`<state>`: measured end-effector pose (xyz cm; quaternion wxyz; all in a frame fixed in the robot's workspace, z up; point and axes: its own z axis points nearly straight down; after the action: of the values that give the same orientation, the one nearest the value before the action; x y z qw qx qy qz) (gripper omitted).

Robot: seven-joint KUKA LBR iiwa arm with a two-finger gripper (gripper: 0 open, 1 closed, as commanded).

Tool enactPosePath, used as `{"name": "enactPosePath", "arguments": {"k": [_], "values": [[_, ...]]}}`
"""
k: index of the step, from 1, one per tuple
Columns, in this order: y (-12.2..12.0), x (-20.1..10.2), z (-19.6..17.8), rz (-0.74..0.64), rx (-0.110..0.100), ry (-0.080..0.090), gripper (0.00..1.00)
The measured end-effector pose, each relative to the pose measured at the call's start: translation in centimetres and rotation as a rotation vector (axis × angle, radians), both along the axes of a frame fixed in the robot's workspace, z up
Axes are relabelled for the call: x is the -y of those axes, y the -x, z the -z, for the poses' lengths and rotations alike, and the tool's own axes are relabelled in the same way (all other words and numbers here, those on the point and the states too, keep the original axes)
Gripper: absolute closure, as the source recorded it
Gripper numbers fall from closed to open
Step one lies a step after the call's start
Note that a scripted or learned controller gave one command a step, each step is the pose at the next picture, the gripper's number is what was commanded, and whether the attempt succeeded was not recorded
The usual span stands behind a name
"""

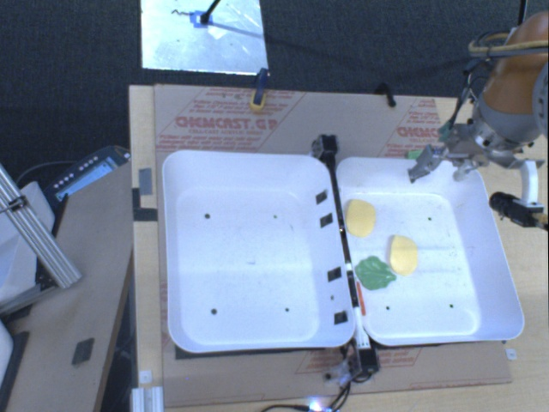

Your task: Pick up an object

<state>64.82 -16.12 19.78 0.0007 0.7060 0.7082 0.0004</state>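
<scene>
Three small objects lie in the right bin [480, 316]: a yellow oval piece [361, 218] near its left wall, a second yellow piece [404, 255] toward the middle, and a green leaf-shaped piece [375, 273] touching the lower left of that second piece. My gripper [443, 167] hangs above the bin's far rim, up and right of all three objects. Its two grey fingers [420, 166] are spread apart with nothing between them.
The left bin [249, 256] sits beside the right one, with black clips [330, 221] along the shared wall. A cardboard sheet [223, 118] lies under both bins. A shiny metal plate [202, 22] rests at the back left. A black fitting [515, 206] sticks out at the right bin's right rim.
</scene>
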Motion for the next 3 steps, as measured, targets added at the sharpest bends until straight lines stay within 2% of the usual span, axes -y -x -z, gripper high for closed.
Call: {"name": "enactPosePath", "arguments": {"k": [1, 2, 3], "values": [[-0.1, 0.0, -1.2, -0.003, 0.004, 0.001, 1.0], [-2.3, -8.3, -6.8, -0.009, 0.007, -0.002, 1.0], [-2.1, -17.1, -10.5, -0.009, 0.005, -0.003, 1.0]]}}
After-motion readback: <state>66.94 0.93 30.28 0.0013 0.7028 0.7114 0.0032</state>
